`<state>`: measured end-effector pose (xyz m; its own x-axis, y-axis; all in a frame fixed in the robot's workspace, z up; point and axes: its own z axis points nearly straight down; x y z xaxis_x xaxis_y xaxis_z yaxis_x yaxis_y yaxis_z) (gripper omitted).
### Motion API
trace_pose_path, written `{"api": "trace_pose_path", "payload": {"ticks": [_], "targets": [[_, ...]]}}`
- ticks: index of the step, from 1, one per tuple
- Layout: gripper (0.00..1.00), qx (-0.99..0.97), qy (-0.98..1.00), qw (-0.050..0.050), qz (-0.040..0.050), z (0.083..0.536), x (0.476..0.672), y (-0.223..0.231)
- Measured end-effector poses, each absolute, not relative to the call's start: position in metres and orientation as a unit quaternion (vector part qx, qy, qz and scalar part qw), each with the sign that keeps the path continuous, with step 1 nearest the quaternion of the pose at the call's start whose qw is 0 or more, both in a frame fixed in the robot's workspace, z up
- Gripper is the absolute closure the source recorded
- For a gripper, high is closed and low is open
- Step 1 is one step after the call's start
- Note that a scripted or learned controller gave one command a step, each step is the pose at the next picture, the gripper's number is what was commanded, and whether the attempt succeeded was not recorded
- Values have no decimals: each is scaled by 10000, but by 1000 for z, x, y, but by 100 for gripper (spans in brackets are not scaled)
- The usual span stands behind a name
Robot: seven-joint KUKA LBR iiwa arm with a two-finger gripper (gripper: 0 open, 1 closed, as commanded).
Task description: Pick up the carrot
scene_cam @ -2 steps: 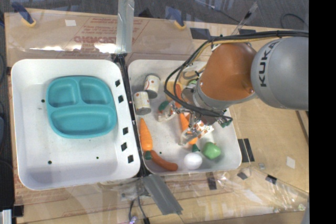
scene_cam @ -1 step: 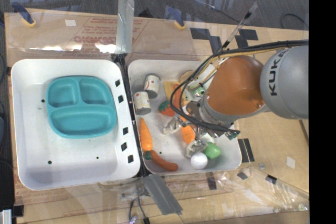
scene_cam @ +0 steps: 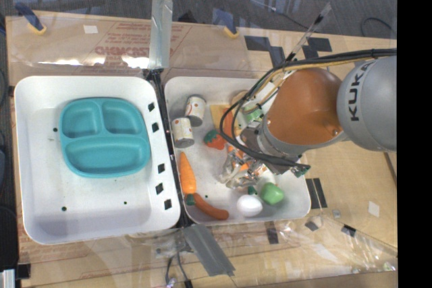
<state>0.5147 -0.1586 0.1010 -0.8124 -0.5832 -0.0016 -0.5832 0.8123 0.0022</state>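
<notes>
- Hovering claw [scene_cam: 244, 168] sits mid right bin [scene_cam: 297, 209]; grip state can't tell.
- Carrot [scene_cam: 187, 173] lies left of claw, by bin wall.
- Shift left, align w/ carrot's length, descend.

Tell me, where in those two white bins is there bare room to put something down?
The left bin has bare floor around the teal divided plate, widest below it toward the near rim. The right bin is crowded: two small cans, the carrot, a red sausage-like piece, a white egg, a green piece, and the arm overhead. A small patch lies between carrot and hand.
</notes>
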Motion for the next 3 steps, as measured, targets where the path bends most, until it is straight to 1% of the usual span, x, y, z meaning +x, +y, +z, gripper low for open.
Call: {"api": "trace_pose_path", "payload": {"ticks": [1,2,3], "targets": [[100,-3139,9495,7,10,91,541,-118],[100,-3138,9495,71,-33,256,619,-84],[100,-3341,9425,-12,0,193,572,-166]]}}
